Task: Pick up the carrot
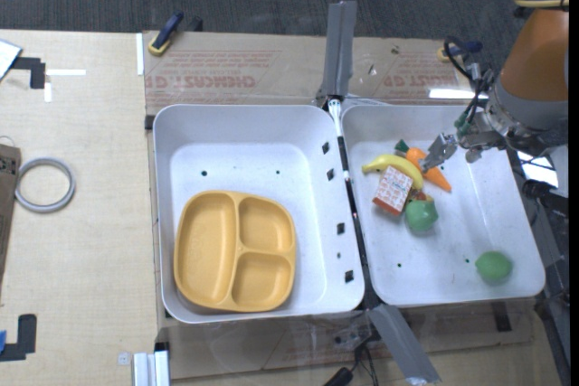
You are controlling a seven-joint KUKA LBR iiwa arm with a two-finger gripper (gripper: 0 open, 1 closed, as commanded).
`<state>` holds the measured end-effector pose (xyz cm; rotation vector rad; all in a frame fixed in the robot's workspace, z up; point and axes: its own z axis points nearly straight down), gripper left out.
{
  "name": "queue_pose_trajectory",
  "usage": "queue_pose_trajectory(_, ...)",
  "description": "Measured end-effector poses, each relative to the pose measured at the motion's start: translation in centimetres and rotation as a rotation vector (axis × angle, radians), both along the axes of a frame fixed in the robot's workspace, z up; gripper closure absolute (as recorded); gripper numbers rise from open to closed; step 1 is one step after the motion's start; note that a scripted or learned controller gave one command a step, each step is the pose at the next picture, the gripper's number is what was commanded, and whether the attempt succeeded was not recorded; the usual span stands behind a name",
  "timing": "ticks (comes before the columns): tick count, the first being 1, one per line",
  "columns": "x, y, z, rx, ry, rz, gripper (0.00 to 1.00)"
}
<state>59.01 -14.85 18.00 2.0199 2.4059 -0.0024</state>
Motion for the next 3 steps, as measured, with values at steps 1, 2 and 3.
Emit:
queue_pose_trajectory(1,-0.5,2.9,10.5,0.0,0.0,-0.033,0.0)
queue_pose_trajectory(2,0.8,4.0,-6.5,0.001,0.0,0.374,0.0)
queue_pose_trajectory(3,-1.0,1.9,-1.5,0.0,-0.003,0.654,0.0)
